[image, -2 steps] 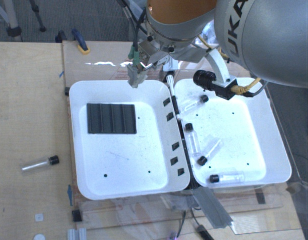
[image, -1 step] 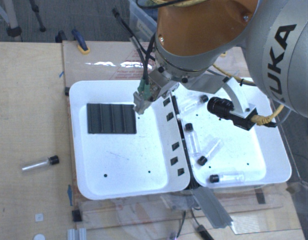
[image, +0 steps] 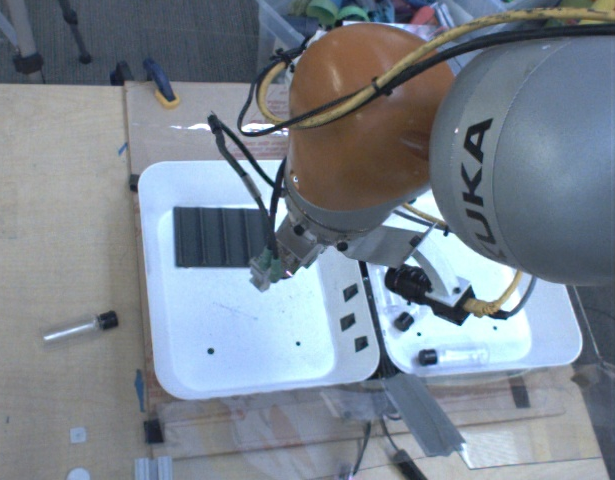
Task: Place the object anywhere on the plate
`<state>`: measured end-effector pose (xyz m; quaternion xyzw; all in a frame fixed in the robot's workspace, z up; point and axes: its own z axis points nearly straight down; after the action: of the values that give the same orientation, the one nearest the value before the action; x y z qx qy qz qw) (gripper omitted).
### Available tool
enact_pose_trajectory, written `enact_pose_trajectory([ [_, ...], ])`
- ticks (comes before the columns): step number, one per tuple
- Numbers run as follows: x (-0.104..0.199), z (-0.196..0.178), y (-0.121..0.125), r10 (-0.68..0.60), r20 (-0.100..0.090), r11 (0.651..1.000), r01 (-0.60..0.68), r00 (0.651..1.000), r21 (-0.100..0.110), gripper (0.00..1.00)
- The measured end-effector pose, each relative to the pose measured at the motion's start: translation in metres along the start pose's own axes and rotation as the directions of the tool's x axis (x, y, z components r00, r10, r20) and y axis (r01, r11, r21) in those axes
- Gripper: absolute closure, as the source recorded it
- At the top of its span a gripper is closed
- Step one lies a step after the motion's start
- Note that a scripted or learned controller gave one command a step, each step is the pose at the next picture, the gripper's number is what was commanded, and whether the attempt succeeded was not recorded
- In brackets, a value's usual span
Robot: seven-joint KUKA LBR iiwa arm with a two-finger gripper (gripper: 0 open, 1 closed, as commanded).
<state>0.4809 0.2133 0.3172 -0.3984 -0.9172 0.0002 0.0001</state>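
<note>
From above, the arm [image: 407, 138] covers much of both bins. The gripper [image: 265, 268] hangs over the left bin [image: 177, 363], beside a dark ribbed plate [image: 215, 236]. A clear tube [image: 455, 355] lies in the right bin [image: 547, 343], its long axis left-right.
</note>
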Motion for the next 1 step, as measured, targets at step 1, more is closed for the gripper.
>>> enact_pose_trajectory([
  [1,-0.0001,0.0000,0.0000,0.000,0.000,1.000,0.000,1.000,0.000,0.00],
])
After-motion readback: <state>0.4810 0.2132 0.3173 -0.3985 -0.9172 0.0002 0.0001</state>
